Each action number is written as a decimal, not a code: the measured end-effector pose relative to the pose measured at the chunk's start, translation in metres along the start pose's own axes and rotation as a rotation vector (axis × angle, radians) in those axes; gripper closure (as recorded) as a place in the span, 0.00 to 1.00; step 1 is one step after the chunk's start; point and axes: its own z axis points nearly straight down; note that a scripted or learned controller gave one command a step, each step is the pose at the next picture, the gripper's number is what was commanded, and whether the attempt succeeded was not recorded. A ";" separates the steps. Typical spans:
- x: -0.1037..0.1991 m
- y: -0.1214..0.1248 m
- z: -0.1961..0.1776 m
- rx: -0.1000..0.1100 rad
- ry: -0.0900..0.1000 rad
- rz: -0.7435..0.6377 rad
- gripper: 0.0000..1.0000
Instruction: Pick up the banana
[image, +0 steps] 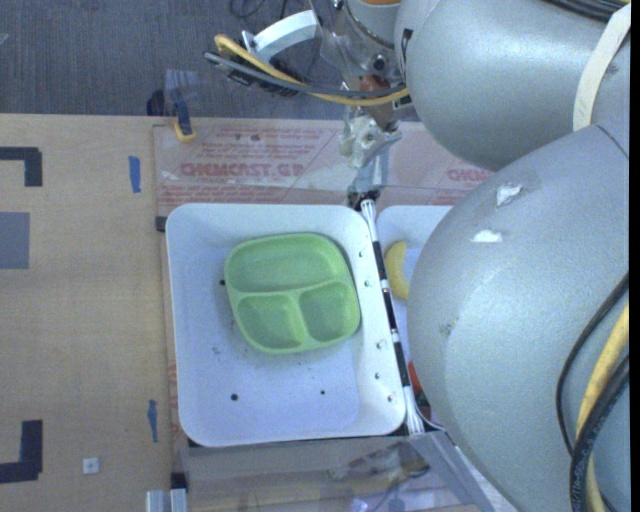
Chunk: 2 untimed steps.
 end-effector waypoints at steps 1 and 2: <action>-0.040 -0.065 0.082 -0.001 -0.002 0.039 1.00; 0.018 -0.055 0.140 0.000 -0.002 0.039 1.00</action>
